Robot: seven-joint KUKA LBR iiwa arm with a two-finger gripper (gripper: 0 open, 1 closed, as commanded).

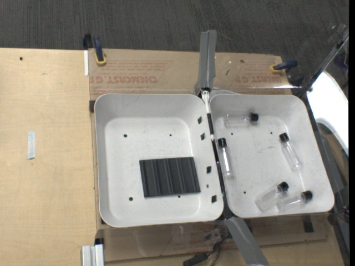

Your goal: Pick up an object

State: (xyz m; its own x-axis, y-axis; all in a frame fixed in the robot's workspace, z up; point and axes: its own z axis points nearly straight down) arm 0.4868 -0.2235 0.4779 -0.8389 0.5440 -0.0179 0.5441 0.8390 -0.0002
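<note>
In the right bin [310, 121], on the side from which the arm reaches, five clear vials with black caps lie scattered on the white floor, any of them a candidate for the pick. Whether the pincer is released or clenched cannot be told from this view.

Closest to the arm's side is a pair of vials [280, 199] in the bin's near right corner, lying just beside each other and probably touching, both angled with their caps towards the right wall. A third vial [290, 153] rests near the right wall, its long axis running from far to near with the cap at the far end. A fourth vial [242, 119] lies towards the far edge, roughly parallel to it, cap pointing right. The fifth vial [225, 160] lies hard along the bin's left wall, cap at the far end, likely the most awkward to close on.

The glass is see-through and faint against the white; the caps mark each one.

In the left bin [111, 115], well apart from the vials, a dark ribbed slab [169, 176] lies flat near the near edge.
</note>
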